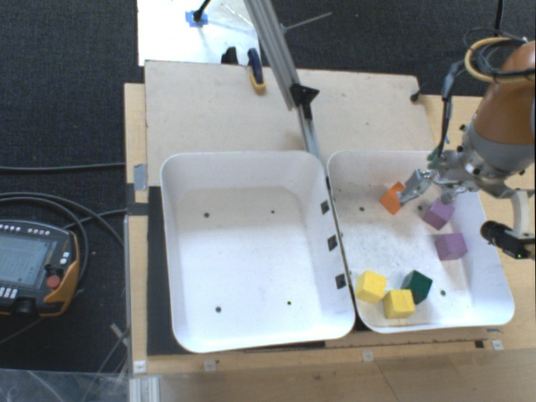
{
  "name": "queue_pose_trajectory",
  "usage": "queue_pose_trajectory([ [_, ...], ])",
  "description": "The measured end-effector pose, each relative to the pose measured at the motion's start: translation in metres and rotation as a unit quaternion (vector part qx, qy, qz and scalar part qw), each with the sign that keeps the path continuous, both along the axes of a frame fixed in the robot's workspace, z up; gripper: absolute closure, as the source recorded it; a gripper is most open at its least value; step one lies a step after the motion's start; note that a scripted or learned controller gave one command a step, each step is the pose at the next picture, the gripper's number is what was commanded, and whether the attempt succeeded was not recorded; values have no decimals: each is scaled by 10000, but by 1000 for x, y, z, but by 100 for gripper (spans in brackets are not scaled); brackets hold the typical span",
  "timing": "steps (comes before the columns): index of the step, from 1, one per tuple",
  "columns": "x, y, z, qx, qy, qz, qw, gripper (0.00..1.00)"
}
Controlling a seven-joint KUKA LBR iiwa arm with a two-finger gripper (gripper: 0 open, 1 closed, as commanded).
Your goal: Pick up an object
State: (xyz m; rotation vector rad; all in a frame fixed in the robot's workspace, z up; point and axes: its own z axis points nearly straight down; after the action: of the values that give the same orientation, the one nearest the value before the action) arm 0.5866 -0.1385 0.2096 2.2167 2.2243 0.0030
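Right now I am watching the arm point(502, 111) reaching in from the right over the right bin point(494, 308). Its gripper point(416, 188) is hanging low over the far part of that bin, with the tip sitting just beside the orange block point(391, 198), on that block's right. I cannot tell whether the tool is apart or together, and I am not seeing any block caught in it.

Five other blocks are lying in the same bin. One purple block point(438, 214) is lying just right of the gripper tip, partly under the wrist, and a second purple block point(450, 245) is lying nearer to me. Along the near edge, two yellow blocks, one to the left point(371, 286) and one nearer point(399, 303), are sitting close together, and a dark green block point(418, 285) is touching the nearer yellow one.

I am also seeing the left bin point(180, 224) and a teach pendant point(33, 266) lying off the bench at far left.
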Motion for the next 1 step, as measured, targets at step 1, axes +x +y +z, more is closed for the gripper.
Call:
queue_pose_trajectory([
  [1, 57, -17, -117, -8, 17, 15, 10000, 0],
])
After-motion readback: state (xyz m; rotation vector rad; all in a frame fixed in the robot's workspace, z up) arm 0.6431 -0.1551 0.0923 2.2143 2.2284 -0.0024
